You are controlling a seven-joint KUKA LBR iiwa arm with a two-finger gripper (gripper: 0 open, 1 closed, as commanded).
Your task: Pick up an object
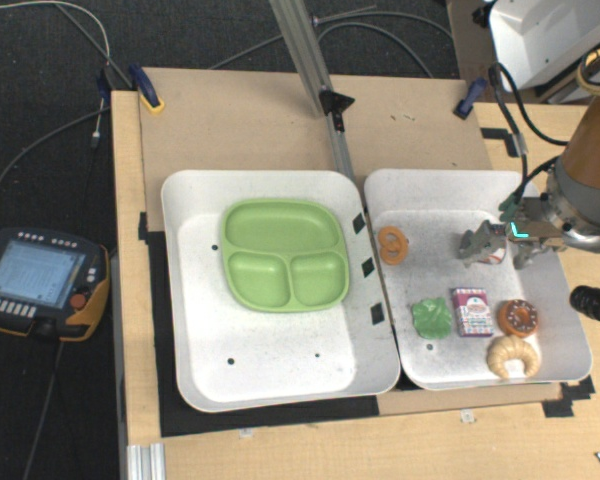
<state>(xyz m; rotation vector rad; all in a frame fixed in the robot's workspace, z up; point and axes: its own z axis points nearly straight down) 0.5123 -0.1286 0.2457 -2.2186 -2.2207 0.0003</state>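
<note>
Camera view, gripper (496, 245) over right bin (420, 193), grip unclear, small object (494, 255) beneath partly hidden

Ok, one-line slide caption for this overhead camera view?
End effector low over the right bin, above a croissant, donut and small pink box; green divided plate in the left bin.

Even, fairly bright overhead light falls on the worktop (250, 128), and shadows stay soft and short. The white bins (280, 368) come close to washing out, with mild glare. Focus is moderately sharp, though fine detail looks grainy. The dark floor (40, 168) keeps little detail.
</note>
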